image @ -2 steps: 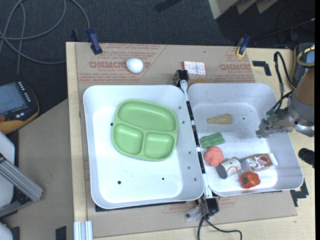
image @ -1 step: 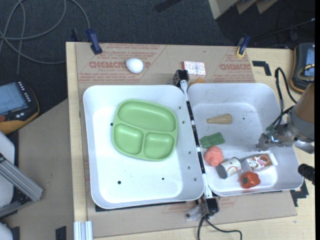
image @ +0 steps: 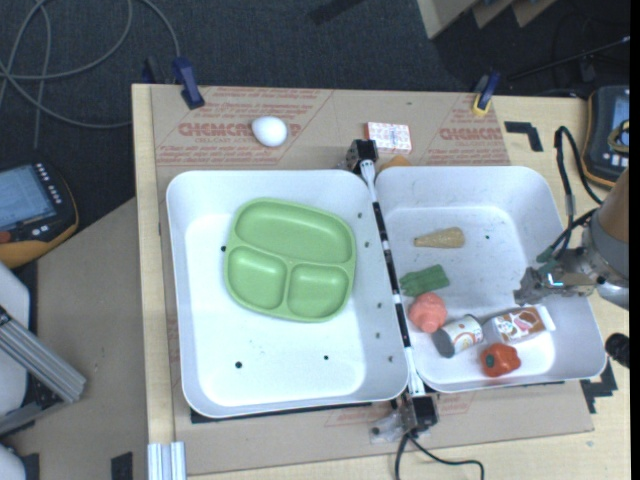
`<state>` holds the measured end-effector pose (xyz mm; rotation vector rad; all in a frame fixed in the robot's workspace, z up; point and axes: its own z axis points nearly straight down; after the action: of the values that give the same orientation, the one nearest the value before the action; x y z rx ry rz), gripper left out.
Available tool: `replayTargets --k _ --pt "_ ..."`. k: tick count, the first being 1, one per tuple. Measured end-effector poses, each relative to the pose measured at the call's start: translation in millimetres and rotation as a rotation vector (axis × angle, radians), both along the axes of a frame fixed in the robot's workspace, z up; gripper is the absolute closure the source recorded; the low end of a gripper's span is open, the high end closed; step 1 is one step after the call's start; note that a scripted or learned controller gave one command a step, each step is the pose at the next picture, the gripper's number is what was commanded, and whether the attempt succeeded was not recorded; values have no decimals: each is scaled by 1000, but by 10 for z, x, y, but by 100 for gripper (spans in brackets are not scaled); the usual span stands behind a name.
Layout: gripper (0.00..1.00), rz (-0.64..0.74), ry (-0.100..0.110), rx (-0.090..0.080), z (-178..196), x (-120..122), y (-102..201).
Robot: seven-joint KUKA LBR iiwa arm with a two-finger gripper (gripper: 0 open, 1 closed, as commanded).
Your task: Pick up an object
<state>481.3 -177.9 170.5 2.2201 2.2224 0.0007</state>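
While gripper (image: 532, 286) hovers, state unclear; packet (image: 520, 323) just below; can (image: 458, 334) near

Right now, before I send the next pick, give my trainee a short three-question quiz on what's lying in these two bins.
1. True or false: the green divided plate lies in the left bin.
2. Which lies nearest the gripper? A) the tan cone-shaped piece B) the white packet with red print C) the white egg-shaped object
3. Fill in: the small patterned box lies outside both bins, on the ______ board behind them.

Key
1. True
2. B
3. Cardboard
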Motion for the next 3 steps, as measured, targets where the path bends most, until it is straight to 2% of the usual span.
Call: replayTargets --k 1,2,3 --pt "100 0 2 1 -309 -22 286" --pt "0 -1 1 0 -307 -22 281" --pt "0 -1 0 0 -856 -22 715"
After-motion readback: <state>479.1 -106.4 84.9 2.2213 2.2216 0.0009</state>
